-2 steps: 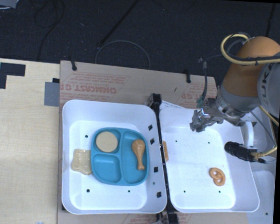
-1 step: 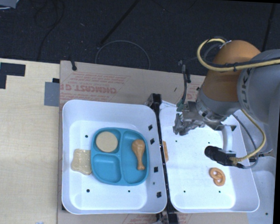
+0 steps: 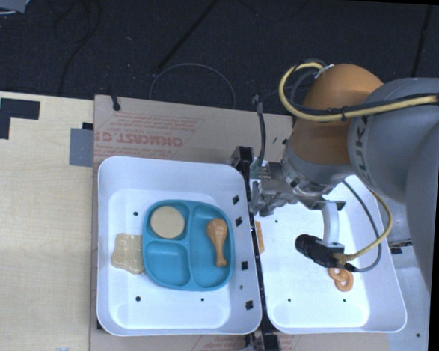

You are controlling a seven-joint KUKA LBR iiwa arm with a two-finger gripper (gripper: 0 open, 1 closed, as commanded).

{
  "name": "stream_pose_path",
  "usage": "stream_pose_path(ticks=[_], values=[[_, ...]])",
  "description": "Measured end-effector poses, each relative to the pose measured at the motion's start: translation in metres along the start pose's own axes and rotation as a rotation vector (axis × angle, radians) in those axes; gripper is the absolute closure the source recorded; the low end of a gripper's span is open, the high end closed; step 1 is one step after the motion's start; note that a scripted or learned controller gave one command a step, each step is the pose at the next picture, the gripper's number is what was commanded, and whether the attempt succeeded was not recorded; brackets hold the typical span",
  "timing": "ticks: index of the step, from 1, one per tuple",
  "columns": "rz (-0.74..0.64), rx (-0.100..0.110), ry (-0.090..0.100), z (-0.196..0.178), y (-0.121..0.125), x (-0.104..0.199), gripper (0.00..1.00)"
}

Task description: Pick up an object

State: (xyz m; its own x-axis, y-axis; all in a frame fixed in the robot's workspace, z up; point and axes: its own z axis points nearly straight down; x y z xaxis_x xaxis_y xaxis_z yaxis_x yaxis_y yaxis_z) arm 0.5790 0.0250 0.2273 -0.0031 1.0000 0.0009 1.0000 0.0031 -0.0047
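My gripper [image 3: 265,199] hangs low over the right bin [image 3: 308,308], close to its left wall. Just below it, a small orange piece [image 3: 259,238] lies against that wall, partly hidden by the rim. A brown pretzel [image 3: 340,278] rests in the right bin toward its right side, beside a black fitting on the arm's cable. In the left bin [image 3: 164,317] sits a blue divided plate [image 3: 174,269] holding a round tan biscuit [image 3: 167,221] and a drumstick [image 3: 218,240]. A pale yellow slice [image 3: 129,252] lies left of the plate.
The grey arm with its orange band [image 3: 337,104] covers the upper right bin. A yellow cable loops from the wrist down to the black fitting [image 3: 315,249]. The two bins meet at a black-clipped divider [image 3: 248,248]. Cardboard lies under both bins.
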Motion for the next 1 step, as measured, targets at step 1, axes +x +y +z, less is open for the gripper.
stream_pose_path(ticks=[1], values=[[-0.001, 0.001, 0.000, 0.0106, -0.0133, 0.0489, 1.00]])
